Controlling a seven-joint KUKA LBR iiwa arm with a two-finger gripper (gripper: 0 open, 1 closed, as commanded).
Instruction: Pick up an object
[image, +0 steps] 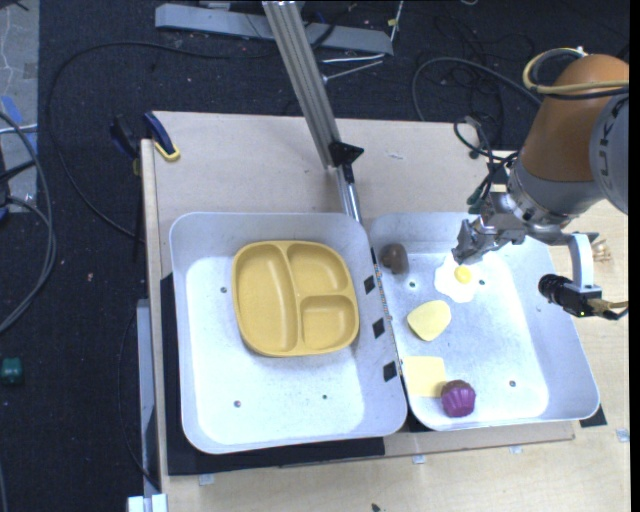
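- The grey two-finger gripper hangs low over the right white bin, at its 12 o'clock end.
- Just at the gripper's 6 o'clock lies a white fried-egg toy with yellow yolk.
- A yellow divided plastic plate sits in the left bin.

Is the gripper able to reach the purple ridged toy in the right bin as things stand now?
Probably yes. The purple ridged toy lies uncovered near the right bin's front edge, beside a yellow square block. The gripper hangs over the same bin, with nothing between.
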